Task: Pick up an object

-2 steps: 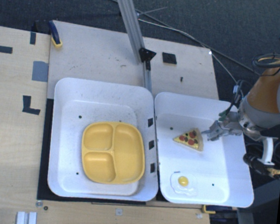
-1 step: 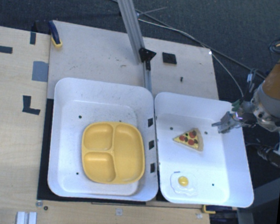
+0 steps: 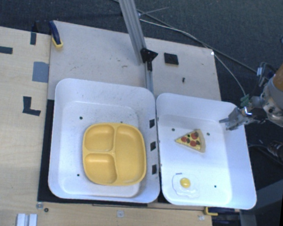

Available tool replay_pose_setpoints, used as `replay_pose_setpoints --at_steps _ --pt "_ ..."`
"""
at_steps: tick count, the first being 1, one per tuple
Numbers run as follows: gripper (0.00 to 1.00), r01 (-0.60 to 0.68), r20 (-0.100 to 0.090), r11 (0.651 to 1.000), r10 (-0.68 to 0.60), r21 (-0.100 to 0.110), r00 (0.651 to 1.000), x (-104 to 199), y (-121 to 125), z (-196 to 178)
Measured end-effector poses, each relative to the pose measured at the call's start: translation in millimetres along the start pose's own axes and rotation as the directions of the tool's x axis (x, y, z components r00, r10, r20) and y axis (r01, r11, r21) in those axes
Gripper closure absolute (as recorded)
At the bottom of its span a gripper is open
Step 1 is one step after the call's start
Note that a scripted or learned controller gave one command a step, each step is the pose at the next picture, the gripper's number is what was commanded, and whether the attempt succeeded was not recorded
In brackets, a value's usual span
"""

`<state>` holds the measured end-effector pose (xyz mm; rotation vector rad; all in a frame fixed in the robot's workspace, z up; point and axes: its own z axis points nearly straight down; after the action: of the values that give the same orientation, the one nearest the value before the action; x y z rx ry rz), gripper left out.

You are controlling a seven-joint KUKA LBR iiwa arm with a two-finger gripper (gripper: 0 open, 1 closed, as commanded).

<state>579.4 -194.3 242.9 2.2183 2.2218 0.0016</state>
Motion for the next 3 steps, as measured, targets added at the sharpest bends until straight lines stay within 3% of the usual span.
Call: replay_pose_setpoints --at_steps 2,3 --pt "1.00 0.003 -0.001 1.000 -0.003 0.005 1.000 96.5 -23.7 3.1" --pt "1.00 0.004 -0.001 1.000 -0.004 0.005 1.000 156.2 -21.8 12.7"
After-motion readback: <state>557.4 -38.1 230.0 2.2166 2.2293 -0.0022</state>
